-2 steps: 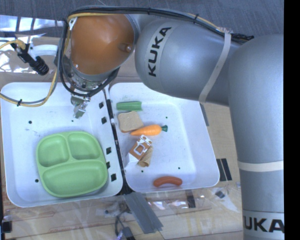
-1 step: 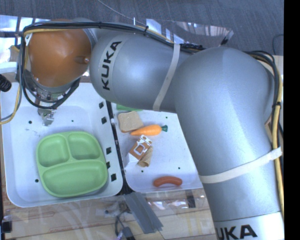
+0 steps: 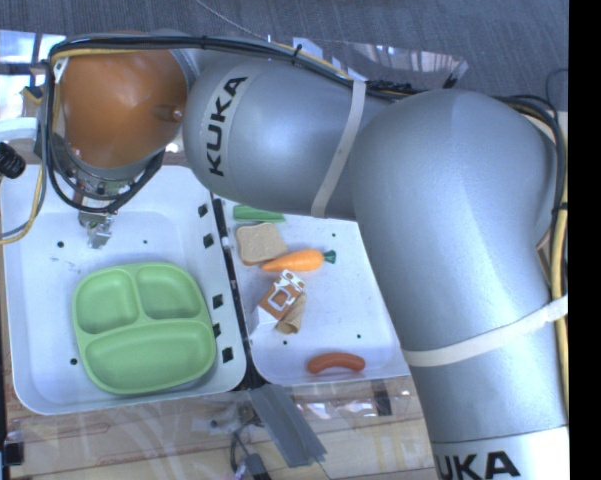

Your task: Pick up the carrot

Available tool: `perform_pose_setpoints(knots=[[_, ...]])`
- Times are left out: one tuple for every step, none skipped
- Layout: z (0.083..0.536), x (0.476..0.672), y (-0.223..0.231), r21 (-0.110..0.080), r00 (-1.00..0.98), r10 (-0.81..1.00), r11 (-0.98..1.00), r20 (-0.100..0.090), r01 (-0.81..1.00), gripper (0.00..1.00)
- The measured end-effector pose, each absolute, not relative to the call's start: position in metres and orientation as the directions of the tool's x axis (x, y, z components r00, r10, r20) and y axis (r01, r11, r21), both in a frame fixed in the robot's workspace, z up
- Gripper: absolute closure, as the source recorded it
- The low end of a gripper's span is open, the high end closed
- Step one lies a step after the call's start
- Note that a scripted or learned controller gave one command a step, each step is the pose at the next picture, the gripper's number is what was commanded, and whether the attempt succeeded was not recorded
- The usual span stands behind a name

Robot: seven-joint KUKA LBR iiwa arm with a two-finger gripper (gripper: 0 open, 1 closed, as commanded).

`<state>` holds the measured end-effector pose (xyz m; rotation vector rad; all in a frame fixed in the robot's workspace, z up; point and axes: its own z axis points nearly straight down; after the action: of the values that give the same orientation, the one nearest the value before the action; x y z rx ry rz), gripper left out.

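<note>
- In the right bin [image 3: 365, 313], the carrot [image 3: 298, 261] lies on its side near the middle, orange body pointing left and green top at its right end.
- Just above and left of the carrot sits a slice of toast [image 3: 258, 241], its lower edge touching or nearly touching the carrot.
- A green piece [image 3: 257, 212], partly hidden under the arm, lies at the far edge of the same bin; what it is cannot be told.
- Below the carrot rests a small brown and white item [image 3: 286, 302], close to the divider between the bins.
- A sausage [image 3: 335, 364] lies near the front edge of the right bin, well apart from the carrot.
- In the left bin [image 3: 35, 268], a green divided plate [image 3: 140, 326] with three compartments fills the front half.
- The grey KUKA arm [image 3: 430, 238] stretches from the right across the right bin, its orange band [image 3: 115, 103] above the left bin's far side.
- The gripper [image 3: 99, 230] hangs over the far part of the left bin, above the plate and well apart from the carrot.
- The gripper is small and seen from above, so how far it is open cannot be told; nothing is seen in its hold.
</note>
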<state>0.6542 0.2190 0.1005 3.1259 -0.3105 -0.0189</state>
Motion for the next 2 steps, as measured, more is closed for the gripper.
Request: perform_pose_setpoints(knots=[[0.11, 0.654, 0.218, 0.003, 0.98, -0.198, -0.98, -0.018, -0.198, 1.0], [0.091, 0.655, 0.216, 0.003, 0.976, -0.216, -0.976, -0.007, -0.216, 1.0]])
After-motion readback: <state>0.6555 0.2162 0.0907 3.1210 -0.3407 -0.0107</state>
